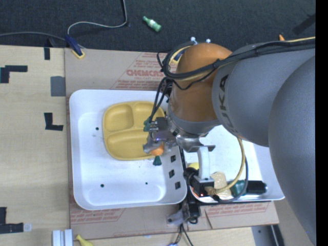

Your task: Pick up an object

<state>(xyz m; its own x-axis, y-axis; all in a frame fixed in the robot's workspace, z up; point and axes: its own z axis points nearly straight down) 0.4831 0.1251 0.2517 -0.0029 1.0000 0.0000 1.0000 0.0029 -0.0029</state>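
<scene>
A yellow divided plate [125, 129] lies in the left white bin [118, 188]. My gripper [155, 140] hangs over the plate's right edge, close to the wall between the bins. Just under it sit a small orange piece [159, 150] and a small dark green piece [157, 161]; whether either one is held cannot be made out. The grey arm with its orange band [197, 86] covers most of the right bin [266, 191].
In the right bin's near part lie a yellow item [193, 166], a beige item [218, 180], a green item [238, 189] and a black item [256, 187]. A green object [152, 23] and cables lie on the dark floor behind the bench.
</scene>
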